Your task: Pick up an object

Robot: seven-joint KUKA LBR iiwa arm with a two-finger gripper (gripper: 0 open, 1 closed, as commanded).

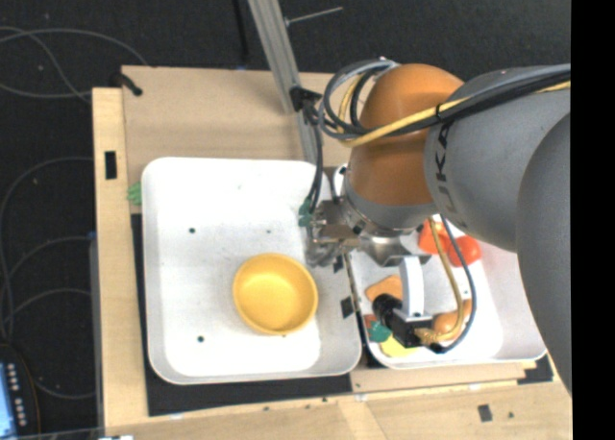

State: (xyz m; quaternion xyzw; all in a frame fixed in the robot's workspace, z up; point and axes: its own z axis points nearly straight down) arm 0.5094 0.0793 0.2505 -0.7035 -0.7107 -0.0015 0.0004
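Note:
A yellow bowl [276,293] sits upright in the left bin [192,198], towards its front right. My gripper [327,241] hangs over the ridge between the two bins, just up and right of the bowl and apart from it. The orange wrist band and grey arm hide most of it. In the right bin [514,337] an orange-red thing [465,249] and an orange thing [385,289] show partly beneath the arm. A small green piece [381,335] lies near that bin's front left corner.
A metal rail [274,39] slants down from the top towards the bins' far edge. A small green bit [133,194] sticks out at the left bin's outer left side. The arm covers much of the right bin.

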